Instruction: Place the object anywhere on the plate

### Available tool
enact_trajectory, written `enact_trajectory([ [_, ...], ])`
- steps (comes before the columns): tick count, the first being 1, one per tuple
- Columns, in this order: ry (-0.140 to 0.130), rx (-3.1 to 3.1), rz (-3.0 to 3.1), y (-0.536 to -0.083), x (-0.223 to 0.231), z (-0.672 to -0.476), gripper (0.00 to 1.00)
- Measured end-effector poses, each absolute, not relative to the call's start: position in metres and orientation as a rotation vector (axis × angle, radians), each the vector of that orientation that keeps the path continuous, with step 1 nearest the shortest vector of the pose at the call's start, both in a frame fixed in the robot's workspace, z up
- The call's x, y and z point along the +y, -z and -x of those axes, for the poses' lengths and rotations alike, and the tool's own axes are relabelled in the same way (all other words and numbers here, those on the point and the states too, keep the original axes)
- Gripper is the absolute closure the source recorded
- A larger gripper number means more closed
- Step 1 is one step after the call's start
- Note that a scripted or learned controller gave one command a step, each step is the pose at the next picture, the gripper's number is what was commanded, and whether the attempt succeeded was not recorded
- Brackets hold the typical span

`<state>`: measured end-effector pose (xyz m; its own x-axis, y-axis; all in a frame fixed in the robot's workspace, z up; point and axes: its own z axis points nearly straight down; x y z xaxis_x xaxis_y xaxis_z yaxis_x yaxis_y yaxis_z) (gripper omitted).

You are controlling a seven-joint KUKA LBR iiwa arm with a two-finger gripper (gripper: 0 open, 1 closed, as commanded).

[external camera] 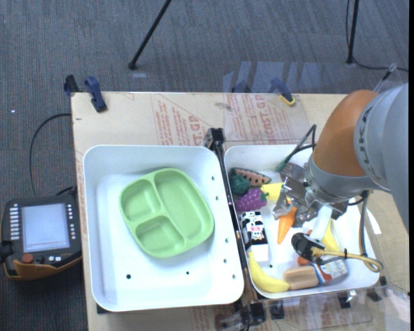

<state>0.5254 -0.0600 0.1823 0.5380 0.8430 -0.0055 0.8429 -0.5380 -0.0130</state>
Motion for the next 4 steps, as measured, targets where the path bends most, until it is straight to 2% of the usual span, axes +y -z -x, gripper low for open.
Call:
enact_trajectory([
  [1, -0.019, -1.413, 2.793, -0.184, 0.020, -0.512, 1.00],
  [2, -0.015, -1.429, 2.791, -0.232, 0.074, -0.513, 1.00],
  [3, -0.020, -1.430, 2.791, -0.230, 0.074, -0.512, 0.00],
  [4, -0.039, -1.434, 2.783, -0.235, 0.074, -0.512, 1.00],
])
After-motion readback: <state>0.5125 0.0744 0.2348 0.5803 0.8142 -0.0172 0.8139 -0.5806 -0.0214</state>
